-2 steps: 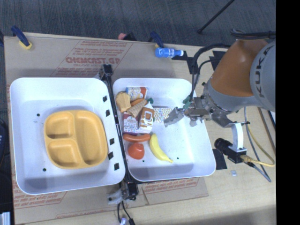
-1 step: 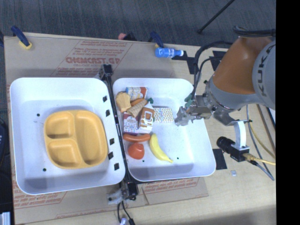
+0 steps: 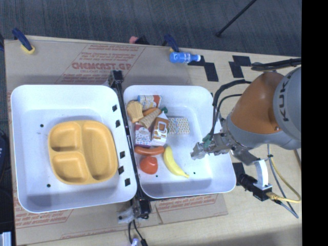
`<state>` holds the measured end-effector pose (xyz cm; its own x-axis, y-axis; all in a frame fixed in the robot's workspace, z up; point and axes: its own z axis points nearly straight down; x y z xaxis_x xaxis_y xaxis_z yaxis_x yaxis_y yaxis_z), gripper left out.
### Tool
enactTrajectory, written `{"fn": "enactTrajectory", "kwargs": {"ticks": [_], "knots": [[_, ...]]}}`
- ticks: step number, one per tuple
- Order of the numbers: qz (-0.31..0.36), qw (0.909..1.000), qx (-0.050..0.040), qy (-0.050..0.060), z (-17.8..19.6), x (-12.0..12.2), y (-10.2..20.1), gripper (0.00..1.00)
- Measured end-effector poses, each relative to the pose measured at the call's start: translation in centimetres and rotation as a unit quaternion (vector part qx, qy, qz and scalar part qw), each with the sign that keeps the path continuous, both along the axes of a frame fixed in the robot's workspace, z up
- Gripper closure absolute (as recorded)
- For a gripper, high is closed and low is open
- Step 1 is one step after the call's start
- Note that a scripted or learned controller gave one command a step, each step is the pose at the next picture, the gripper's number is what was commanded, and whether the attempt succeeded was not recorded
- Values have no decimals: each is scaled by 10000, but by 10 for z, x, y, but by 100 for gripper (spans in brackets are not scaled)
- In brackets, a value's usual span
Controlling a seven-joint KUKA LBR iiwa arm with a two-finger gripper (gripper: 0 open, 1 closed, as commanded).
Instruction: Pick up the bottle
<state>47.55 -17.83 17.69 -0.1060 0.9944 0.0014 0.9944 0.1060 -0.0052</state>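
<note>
The right bin (image 3: 220,181) serves as landmark; the bottle (image 3: 148,101) lies on its side at that bin's far left corner, among a heap of toy food; the gripper (image 3: 200,151) hovers over the bin's right part, well apart from the bottle; whether it is wide or narrow cannot be told; a banana (image 3: 175,164) lies near the bin's near wall.

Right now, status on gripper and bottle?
Gripper low over right bin's right side. Bottle lying at the back-left, untouched. Toy food crowds it.
</note>
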Motion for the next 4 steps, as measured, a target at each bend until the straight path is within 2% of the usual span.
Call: {"fn": "enactTrajectory", "kwargs": {"ticks": [1, 2, 3, 4], "knots": [[105, 9999, -3, -13, 26, 1, 57, 100], [1338, 9910, -5, -24, 84, 1, 28, 100], [1049, 9945, 3, -10, 54, 1, 118, 100], [966, 9953, -7, -26, 165, 1, 98, 100]]}}
